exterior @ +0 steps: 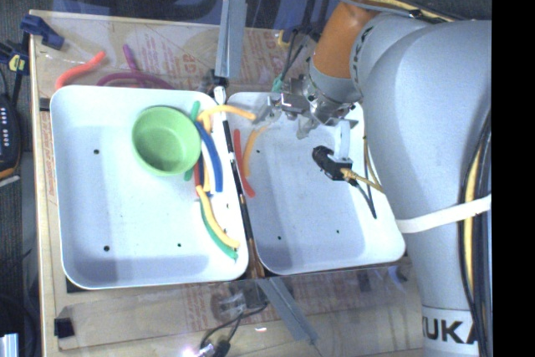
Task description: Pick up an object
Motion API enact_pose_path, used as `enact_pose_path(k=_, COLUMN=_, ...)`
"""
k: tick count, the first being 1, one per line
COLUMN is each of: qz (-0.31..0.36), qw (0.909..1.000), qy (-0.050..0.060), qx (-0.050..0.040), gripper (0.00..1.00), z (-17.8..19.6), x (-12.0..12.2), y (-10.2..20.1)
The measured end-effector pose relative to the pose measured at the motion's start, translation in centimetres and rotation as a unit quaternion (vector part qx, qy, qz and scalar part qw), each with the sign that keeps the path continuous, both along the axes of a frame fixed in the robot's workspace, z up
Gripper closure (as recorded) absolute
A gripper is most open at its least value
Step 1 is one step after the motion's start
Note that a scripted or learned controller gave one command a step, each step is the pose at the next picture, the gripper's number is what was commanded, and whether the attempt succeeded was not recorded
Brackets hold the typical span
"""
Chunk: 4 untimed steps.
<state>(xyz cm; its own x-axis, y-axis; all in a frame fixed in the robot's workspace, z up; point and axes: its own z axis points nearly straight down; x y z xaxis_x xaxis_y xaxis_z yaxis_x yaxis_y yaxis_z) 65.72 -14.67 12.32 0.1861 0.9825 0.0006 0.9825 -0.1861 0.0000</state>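
Gripper (pixel 305 117) above the right bin (pixel 334 240); grasp state undetermined.

Left bin (pixel 92 251): a green bowl (pixel 167 140) sits open side up in the upper middle. A blue strip (pixel 214 159) and a yellow strip (pixel 214 220) curve along the right wall. Right bin: a red strip (pixel 240 156) lies by the left wall, and an orange strip (pixel 259 135) lies just beside the gripper at the bin's upper end. Whether the gripper is open or closed cannot be told.

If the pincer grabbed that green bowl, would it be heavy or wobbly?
Probably light and stiff: the green bowl looks like thin moulded plastic. Its smooth, rounded wall may slip. Sitting open side up, it seems unlikely to roll.
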Motion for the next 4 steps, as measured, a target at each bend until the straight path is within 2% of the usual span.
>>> enact_pose_path(k=1, qz=0.043, qw=0.9991, qy=0.000, qx=-0.0046, gripper=0.00, z=-2.9, x=-0.1, y=3.8)
enact_pose_path(k=2, qz=0.047, qw=0.9989, qy=-0.001, qx=-0.0010, gripper=1.00, z=-1.8, x=0.1, y=4.3)
enact_pose_path(k=3, qz=0.047, qw=0.9989, qy=-0.001, qx=-0.0028, gripper=0.00, z=-1.7, x=0.1, y=4.1)
enact_pose_path(k=4, qz=0.049, qw=0.9988, qy=-0.001, qx=-0.0017, gripper=1.00, z=-0.7, x=0.1, y=4.2)
